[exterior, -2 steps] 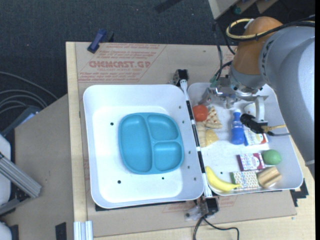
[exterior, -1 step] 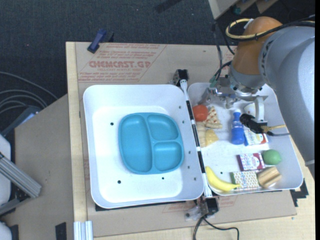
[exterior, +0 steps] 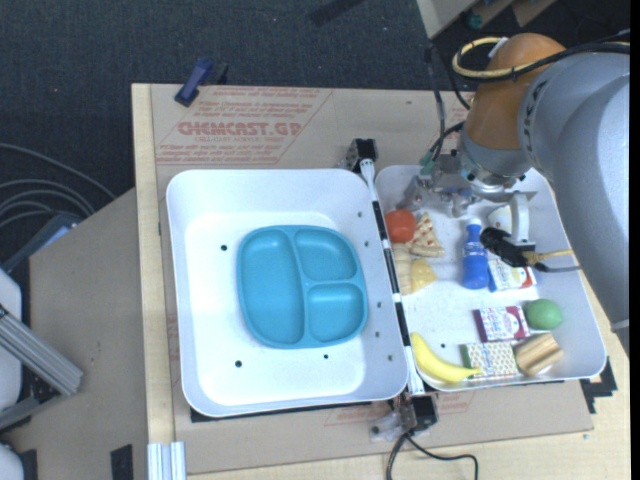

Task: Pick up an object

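The right bin (exterior: 580, 313) holds several small objects. A red tomato-like ball (exterior: 401, 226) and a tan wedge with red dots (exterior: 427, 235) lie at its left, above a pale yellow piece (exterior: 420, 276). A blue bottle (exterior: 475, 260) stands mid-bin. Along the front are a banana (exterior: 440, 363), a patterned box (exterior: 491, 359), a purple-and-white carton (exterior: 500, 322), a green ball (exterior: 544, 314) and a tan cylinder (exterior: 540, 350). My gripper (exterior: 450, 190) hangs over the bin's far end, just behind the wedge and the bottle, with nothing seen in it.
The left bin (exterior: 200, 218) carries a blue divided plate (exterior: 302, 285). The grey arm (exterior: 580, 138) covers the right bin's far right corner. A small blue object (exterior: 194, 82) lies on the bench's far left edge. Cables run behind the bench.
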Tool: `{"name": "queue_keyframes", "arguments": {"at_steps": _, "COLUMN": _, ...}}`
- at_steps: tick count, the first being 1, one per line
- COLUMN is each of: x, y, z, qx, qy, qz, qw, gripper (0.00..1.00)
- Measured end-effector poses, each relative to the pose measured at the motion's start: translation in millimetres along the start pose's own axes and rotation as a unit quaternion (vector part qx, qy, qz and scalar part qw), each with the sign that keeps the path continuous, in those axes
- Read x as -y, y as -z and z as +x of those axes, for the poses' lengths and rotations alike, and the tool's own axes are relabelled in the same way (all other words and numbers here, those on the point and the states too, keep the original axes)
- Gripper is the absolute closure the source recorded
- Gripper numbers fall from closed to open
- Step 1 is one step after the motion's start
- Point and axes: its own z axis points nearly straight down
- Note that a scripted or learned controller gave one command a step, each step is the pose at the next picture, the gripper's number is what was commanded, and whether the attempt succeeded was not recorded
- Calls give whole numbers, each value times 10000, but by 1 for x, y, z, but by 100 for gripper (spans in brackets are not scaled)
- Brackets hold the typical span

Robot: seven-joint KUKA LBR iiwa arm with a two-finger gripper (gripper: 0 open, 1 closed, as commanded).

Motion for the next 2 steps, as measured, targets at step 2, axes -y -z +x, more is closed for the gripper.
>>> {"name": "queue_keyframes", "arguments": {"at_steps": 2, "x": 0, "y": 0, "z": 2, "qx": -1, "qy": -1, "qz": 0, "qw": 10000, "gripper": 0}}
